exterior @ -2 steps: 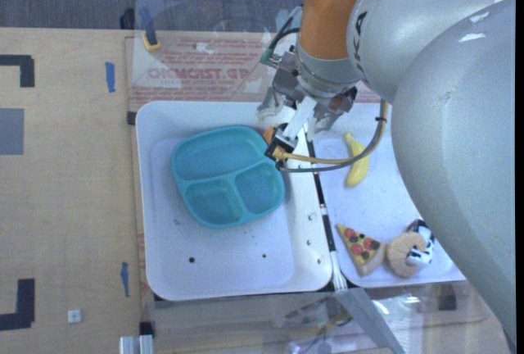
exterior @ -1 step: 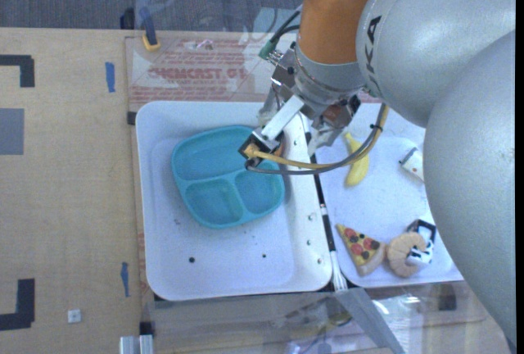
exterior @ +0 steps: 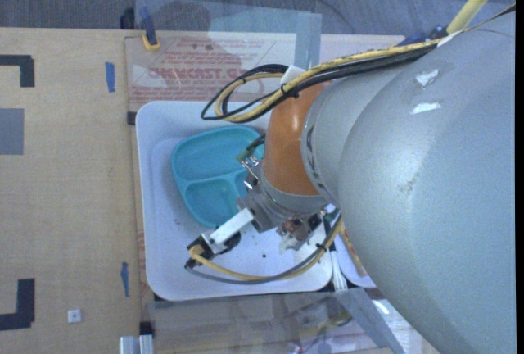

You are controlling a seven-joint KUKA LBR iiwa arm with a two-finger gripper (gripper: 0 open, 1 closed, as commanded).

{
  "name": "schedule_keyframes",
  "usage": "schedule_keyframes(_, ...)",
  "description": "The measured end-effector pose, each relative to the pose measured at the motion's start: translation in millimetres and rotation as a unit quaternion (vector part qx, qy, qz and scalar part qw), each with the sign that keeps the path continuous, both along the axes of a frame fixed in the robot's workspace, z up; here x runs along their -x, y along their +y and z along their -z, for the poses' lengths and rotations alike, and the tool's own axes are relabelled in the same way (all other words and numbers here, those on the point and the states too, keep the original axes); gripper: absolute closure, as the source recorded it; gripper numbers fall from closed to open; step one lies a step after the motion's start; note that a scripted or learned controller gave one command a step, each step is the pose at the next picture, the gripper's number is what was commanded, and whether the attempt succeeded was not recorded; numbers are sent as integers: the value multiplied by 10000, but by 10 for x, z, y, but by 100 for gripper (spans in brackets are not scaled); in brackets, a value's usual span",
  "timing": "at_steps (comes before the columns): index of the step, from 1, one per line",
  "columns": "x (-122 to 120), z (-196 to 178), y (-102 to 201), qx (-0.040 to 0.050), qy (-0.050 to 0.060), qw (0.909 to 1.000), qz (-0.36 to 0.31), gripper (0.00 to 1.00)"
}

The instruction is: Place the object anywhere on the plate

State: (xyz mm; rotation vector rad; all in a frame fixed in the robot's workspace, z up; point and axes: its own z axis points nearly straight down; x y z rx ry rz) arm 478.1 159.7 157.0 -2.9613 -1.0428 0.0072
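Note:
A teal plate (exterior: 209, 168) with divided compartments lies in the upper left part of the white bin (exterior: 157, 213). Its compartments that I can see hold nothing. My gripper (exterior: 291, 239) hangs low over the bin floor, just off the plate's lower right edge. The orange band and the grey arm cover the plate's right edge and the right side of the bin, so whatever lies there is hidden.
The wooden bench (exterior: 65, 180) stretches to the left, marked with black and blue tape. A clear plastic sheet (exterior: 246, 24) stands behind the bin. Yellow and black cables (exterior: 246, 82) loop over the bin's back rim. A few dark specks dot the bin floor.

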Motion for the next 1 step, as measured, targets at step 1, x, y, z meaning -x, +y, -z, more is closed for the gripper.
schedule_keyframes(1, -281, -268, -1057, 1, -14, 10000, 27, 0)
